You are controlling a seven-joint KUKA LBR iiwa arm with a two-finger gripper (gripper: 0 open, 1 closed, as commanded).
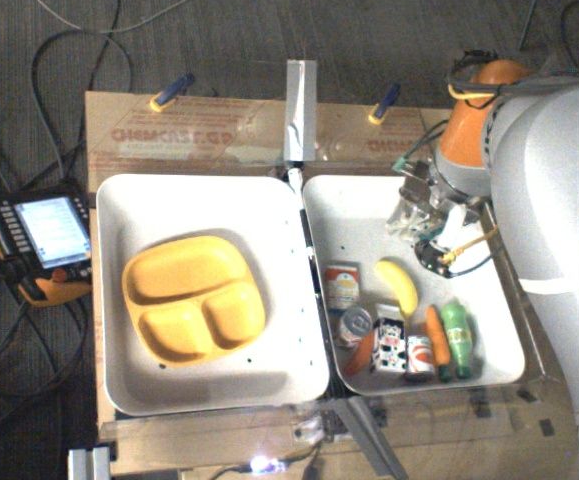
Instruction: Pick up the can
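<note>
Silver-topped round metal can [356,322] stands in the right white bin [349,208], just beside a curved yellow banana [400,286]. Well apart, the fingers [421,230] hover at the bin's far side; I cannot tell their opening.

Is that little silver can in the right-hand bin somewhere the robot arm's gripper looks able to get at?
Probably yes. The can stands with its top uncovered, and the gripper hangs over the same bin. A carton and other items crowd its sides, though.

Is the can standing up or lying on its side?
Upright, it seems: the can shows its round silver top to the overhead camera, in the right bin beside the banana.
</note>
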